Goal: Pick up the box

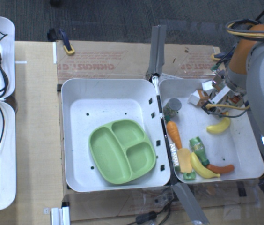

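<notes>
A small white box (196, 97) with an orange edge lies at the back of the right bin (244, 149). The gripper (212, 99) hangs just to the box's right, low over the bin's back right corner, amid cables. The grey arm with its orange band (244, 55) comes in from the right. Whether the gripper touches the box is hidden by the wrist.
The right bin also holds a grey can (172, 106), a carrot (173, 132), two bananas (218, 125) (202, 167), a green bottle (197, 147), a yellow block (184, 160) and a red pepper (221, 168). A green divided plate (122, 150) lies in the left bin (76, 125).
</notes>
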`<state>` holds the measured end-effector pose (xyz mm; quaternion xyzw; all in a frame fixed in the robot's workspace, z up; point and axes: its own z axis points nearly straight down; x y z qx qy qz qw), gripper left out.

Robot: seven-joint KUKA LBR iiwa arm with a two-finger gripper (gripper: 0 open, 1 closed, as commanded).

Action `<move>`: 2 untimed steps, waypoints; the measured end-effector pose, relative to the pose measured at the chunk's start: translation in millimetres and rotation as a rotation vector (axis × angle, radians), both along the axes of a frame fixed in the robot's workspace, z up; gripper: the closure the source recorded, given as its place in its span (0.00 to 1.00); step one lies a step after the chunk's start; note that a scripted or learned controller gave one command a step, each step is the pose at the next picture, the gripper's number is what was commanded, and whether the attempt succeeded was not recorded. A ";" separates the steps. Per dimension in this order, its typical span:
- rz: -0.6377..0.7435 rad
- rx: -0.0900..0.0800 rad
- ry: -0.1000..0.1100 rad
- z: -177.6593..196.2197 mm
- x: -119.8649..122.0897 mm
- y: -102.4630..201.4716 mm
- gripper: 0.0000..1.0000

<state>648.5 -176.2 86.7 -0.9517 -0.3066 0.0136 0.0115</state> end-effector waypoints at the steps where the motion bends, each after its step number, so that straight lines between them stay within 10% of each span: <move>1: -0.001 0.000 0.000 0.0 0.0 -0.2 0.00; 2: -0.001 0.000 0.000 0.0 -0.1 -0.3 0.00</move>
